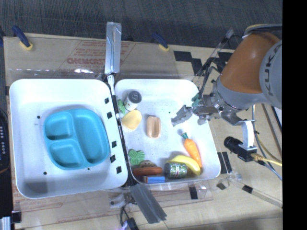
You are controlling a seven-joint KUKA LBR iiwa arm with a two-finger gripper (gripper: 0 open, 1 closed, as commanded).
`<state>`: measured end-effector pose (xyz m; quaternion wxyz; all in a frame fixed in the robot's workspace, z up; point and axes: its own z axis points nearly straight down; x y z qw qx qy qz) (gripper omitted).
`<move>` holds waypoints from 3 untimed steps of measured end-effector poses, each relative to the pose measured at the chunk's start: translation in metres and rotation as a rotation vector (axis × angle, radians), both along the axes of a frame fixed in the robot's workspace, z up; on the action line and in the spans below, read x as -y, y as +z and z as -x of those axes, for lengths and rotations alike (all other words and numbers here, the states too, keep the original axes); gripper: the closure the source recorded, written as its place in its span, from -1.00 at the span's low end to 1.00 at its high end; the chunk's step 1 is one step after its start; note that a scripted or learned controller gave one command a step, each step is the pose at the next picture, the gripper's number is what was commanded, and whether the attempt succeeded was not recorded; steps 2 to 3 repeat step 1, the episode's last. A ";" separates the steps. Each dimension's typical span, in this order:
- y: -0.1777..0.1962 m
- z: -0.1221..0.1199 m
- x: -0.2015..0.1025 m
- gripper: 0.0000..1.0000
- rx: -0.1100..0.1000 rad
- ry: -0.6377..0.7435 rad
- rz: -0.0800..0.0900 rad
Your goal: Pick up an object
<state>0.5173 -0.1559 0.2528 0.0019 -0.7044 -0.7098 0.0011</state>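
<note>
My gripper point(191, 118) hangs over the right part of the right bin point(163, 91), open, with nothing between its fingers. An orange carrot point(193, 149) lies just below it. A yellow banana point(187, 163) and a green can point(176, 170) sit by the bin's front edge. A tan bun point(153, 126) lies left of the gripper, and a yellow lemon-like piece point(132, 120) lies further left. A small jar with a grey lid point(133, 98) stands at the bin's back left.
A green toy point(136, 155), a brown sausage point(148, 168) and a blue block point(154, 179) crowd the right bin's front left corner. The left bin point(29, 95) holds a blue divided plate point(76, 138). A grey bar point(113, 44) stands behind the divider.
</note>
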 end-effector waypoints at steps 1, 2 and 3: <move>-0.100 0.019 0.056 -1.00 -0.008 -0.099 0.000; -0.100 0.019 0.056 -1.00 -0.008 -0.099 0.000; -0.100 0.019 0.056 -1.00 -0.008 -0.099 0.000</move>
